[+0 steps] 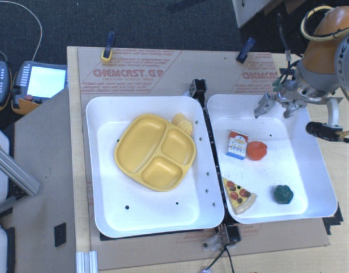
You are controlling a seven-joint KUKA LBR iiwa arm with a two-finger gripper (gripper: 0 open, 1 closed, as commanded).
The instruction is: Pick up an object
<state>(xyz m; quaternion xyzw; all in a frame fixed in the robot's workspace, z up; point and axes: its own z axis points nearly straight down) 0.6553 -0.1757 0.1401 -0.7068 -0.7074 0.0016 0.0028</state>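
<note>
Brown board covers the desk point(163, 67), w/ two white bins side by side. Left bin point(106, 209): yellow divided plate point(156, 151) mid-bin, small yellow corn piece point(183, 123) touching its far edge; open floor along near edge. Right bin point(311, 198): small carton point(237, 145) touching a red ball point(257, 151) near centre, pizza slice point(240, 195) at near-left corner, dark green lump point(283, 194) near the near edge. Pincer point(275, 104) above the far edge of right bin, fingers spread, holding nothing, well apart from all items.
</note>
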